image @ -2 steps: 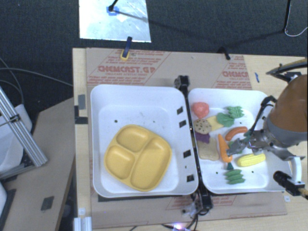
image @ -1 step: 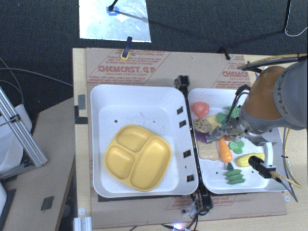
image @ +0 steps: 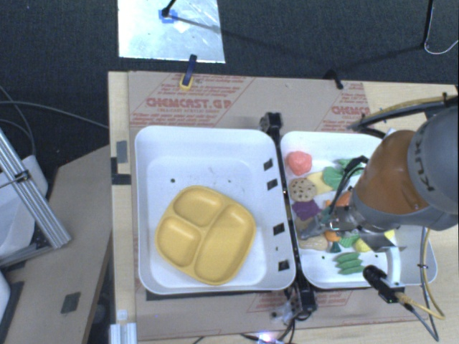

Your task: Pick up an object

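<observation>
The right bin (image: 315, 274) holds several small toy foods: a pink piece (image: 298, 162), a brown cookie (image: 302, 188), a purple piece (image: 306, 208), green pieces (image: 333, 175) near the back and a green pod (image: 349, 262) at the front. The arm's orange band (image: 384, 174) and grey wrist cover the bin's right half. My gripper (image: 326, 228) reaches down to the left, low over the pile just below the purple piece. Small orange and yellow bits (image: 335, 247) lie right beside it. Whether it holds anything is hidden.
The left bin (image: 208, 145) holds a yellow divided plate (image: 206, 235). A black divider with clips (image: 281, 192) runs between the bins. A black fitting with cable (image: 380, 282) hangs over the right bin's front edge. Cardboard lies under both bins.
</observation>
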`<state>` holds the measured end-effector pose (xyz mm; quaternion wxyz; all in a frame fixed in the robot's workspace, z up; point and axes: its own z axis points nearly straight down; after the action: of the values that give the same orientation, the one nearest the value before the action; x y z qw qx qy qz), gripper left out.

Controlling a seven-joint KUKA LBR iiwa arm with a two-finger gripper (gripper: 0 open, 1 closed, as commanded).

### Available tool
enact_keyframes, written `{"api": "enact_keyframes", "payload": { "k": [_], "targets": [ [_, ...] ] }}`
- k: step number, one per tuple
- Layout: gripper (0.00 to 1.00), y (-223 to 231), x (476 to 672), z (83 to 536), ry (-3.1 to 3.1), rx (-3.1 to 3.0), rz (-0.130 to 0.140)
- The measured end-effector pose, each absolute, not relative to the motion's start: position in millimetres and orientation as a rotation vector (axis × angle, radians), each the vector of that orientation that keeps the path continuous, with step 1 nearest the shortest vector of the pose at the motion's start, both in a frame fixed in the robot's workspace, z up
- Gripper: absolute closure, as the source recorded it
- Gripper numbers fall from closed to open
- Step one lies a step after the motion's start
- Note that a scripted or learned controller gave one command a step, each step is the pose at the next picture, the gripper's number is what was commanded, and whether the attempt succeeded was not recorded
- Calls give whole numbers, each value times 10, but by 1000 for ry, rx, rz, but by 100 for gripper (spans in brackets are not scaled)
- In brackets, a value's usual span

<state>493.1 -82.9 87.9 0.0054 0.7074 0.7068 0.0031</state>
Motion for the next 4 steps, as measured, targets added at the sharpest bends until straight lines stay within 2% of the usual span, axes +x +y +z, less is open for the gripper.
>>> {"api": "enact_keyframes", "payload": {
  "k": [1, 2, 3, 4],
  "targets": [
    [100, -835, 4962, 992, 2214, 2212, 14],
    [100, -316, 5234, 1893, 2229, 2205, 11],
    [100, -906, 4863, 2677, 2211, 2220, 6],
    [100, -227, 4857, 1796, 2236, 2216, -3]
  ]
}}
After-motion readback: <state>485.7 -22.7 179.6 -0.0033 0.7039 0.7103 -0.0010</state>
